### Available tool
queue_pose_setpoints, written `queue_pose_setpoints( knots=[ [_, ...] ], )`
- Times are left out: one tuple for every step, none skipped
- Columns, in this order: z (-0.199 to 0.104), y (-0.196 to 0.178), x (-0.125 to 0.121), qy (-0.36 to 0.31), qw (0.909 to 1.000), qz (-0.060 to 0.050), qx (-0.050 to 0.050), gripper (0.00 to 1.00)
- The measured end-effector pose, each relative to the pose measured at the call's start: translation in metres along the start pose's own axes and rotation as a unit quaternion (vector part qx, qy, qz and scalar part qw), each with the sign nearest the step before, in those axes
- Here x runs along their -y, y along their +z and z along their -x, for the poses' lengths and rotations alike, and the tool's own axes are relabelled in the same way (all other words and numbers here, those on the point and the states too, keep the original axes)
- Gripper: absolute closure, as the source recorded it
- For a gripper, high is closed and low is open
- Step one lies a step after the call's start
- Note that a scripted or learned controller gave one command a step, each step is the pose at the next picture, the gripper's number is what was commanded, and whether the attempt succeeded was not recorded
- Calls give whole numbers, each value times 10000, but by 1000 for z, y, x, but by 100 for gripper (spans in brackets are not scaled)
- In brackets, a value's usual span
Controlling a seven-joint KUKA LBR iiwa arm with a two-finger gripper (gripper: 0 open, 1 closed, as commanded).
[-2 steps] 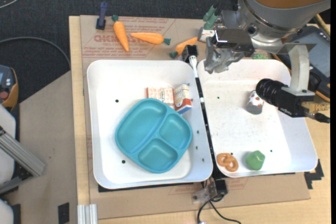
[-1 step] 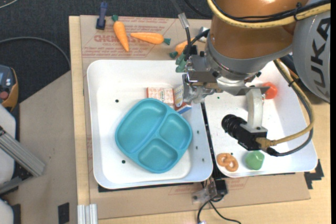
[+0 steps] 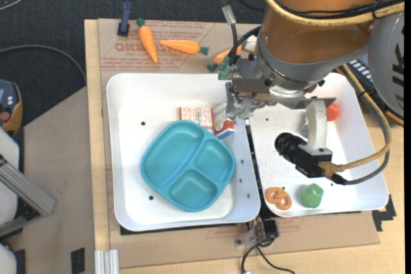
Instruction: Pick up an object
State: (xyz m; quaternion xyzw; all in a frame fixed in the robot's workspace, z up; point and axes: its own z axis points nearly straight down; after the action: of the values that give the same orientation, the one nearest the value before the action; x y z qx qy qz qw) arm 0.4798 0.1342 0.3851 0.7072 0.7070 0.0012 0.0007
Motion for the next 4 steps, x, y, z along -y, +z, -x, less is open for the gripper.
queue_pose_setpoints(
  knots=[
    [0,-10,0,-3,10000,7,-2,100],
    [-1,-20,-1,-6,10000,17,-4,100],
    [-1,-31,-2,-9,10000,28,-7,100],
    [-2,-41,-2,-14,10000,39,-8,100]
  ],
)
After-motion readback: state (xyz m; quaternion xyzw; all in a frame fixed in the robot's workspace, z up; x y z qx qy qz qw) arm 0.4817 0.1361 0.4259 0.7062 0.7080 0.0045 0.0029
